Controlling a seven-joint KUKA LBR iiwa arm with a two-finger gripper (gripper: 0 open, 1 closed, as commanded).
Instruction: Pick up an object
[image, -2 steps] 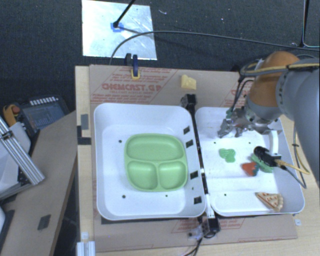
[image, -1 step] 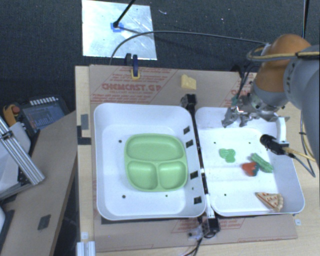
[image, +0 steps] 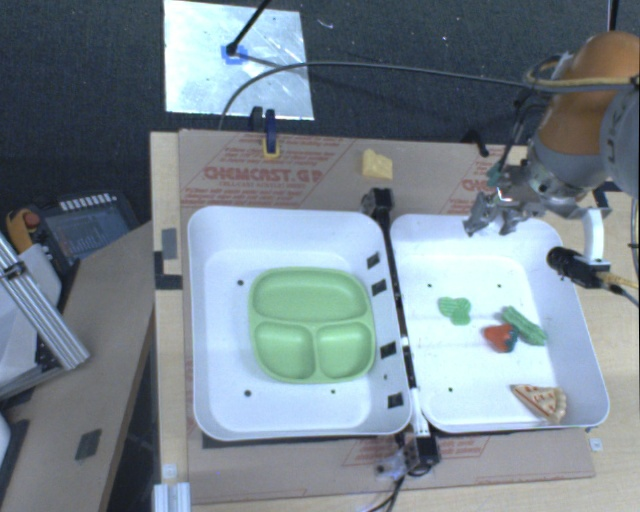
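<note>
From my console I see the gripper (image: 492, 217) hanging over the far rim of the right bin (image: 470, 400), at about twelve o'clock of that bin, with the grey arm and its orange band (image: 592, 62) coming in from the upper right. I can make out two short fingers pointing down with a narrow gap between them, and nothing sits in that gap. The things to pick lie well apart from the gripper, toward the near right of the bin: a small green piece (image: 455, 309) close to the bin's middle, a red piece (image: 499, 337) at roughly four o'clock from it, a longer green piece (image: 525, 325) touching the red one on its right side, and a pizza slice (image: 540, 400) near the bin's five o'clock corner. The left bin (image: 215, 300) holds a pale green divided plate (image: 305, 323) with three compartments, resting near its centre. Beyond the bins, at about twelve o'clock on the cardboard sheet (image: 300, 170), lies a small yellow block (image: 377, 164).
</note>
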